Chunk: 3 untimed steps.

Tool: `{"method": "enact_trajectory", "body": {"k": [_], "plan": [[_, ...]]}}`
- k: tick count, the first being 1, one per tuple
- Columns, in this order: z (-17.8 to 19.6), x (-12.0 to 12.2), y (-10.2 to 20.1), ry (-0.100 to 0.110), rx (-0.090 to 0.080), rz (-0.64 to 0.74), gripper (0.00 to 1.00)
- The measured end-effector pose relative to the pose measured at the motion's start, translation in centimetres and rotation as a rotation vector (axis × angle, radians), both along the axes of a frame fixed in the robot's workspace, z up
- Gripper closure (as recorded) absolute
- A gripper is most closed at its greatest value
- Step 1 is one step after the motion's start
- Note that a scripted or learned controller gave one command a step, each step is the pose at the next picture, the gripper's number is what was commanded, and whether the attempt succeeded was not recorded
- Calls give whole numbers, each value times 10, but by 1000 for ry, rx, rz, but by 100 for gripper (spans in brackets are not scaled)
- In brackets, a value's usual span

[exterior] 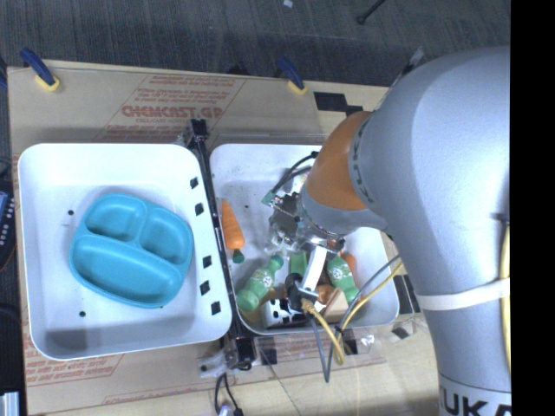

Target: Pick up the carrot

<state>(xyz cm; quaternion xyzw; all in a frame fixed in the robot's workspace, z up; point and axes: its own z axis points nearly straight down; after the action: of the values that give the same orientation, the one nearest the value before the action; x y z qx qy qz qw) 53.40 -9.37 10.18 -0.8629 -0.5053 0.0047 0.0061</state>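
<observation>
A: where's the carrot [231, 228] lying?
B: against the left wall of the right bin [251, 159]. The gripper [282, 224] is hovering just right of the carrot. Can't tell its grip state, the wrist is covering it
A: risks?
B: the wall is crowding the carrot, so a closing grip may be clipping it or sliding off. A green bottle [258, 284] is lying just beside the carrot's green end, the blue plate [130, 248] well left of it

My arm [442, 172] is grey with an orange band. The left bin [52, 172] and right bin [238, 165] are white. The plate [130, 250] is light blue. The carrot [231, 224] is orange, its lower tip green, I think. The bottle [258, 284] is green; the cardboard [260, 102] is tan, printed red.
</observation>
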Motion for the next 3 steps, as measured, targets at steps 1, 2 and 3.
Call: {"method": "enact_trajectory", "body": {"k": [1, 2, 3], "plan": [[-10, 79, -99, -9, -6, -56, 100], [-11, 49, -21, -3, -2, -153, 100], [95, 67, 56, -15, 1, -201, 100]]}}
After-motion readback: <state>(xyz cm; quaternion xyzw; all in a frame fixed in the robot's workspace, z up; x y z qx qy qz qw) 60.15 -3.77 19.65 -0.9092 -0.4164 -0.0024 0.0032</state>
